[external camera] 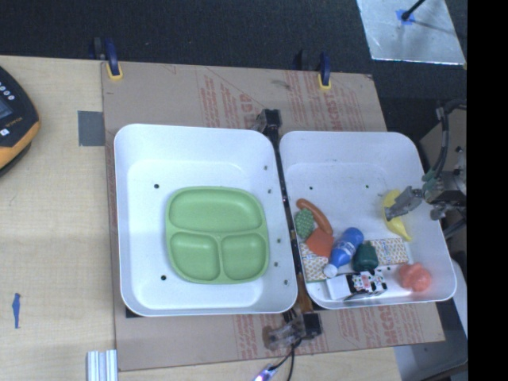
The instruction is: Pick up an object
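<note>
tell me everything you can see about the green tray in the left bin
The green tray is a pale green divided plate with rounded corners, and looks like matte plastic. It has three compartments: one wide section along the far side and two smaller ones side by side along the near side, split by raised ridges. It lies flat and upright on the floor of the left bin, roughly central, clear of the walls. It touches the bin floor and nothing else.

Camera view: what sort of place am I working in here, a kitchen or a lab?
Most likely a robot lab bench for pick tests, not a kitchen. Two white bins sit on cardboard clamped to the bench, one holding a green divided plate, the other small toys, with the gripper reaching in.
</note>
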You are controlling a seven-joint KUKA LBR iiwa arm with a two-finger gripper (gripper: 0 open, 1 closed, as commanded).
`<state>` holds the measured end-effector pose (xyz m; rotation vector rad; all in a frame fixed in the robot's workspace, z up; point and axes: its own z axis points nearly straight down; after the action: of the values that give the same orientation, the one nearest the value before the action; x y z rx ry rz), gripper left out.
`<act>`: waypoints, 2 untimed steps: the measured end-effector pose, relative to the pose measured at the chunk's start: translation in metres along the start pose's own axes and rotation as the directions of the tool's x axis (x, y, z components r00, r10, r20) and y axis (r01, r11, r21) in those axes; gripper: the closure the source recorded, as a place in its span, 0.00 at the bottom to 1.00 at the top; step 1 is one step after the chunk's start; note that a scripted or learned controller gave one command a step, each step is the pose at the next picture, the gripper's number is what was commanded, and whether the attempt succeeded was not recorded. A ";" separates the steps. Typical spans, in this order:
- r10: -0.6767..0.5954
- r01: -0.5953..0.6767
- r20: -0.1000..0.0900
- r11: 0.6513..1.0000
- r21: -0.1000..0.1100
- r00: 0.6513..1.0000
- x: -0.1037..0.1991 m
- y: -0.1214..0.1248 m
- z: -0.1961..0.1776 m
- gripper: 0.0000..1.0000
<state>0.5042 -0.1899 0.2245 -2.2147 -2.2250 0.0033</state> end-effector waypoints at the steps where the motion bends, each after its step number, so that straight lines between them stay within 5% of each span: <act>1: -0.001 0.001 0.001 1.000 0.001 1.000 -0.022 0.043 0.133 0.00; 2: -0.004 0.004 0.002 1.000 0.002 1.000 -0.023 0.044 0.122 1.00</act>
<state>0.5476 -0.2126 0.1019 -2.2100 -2.2296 0.0071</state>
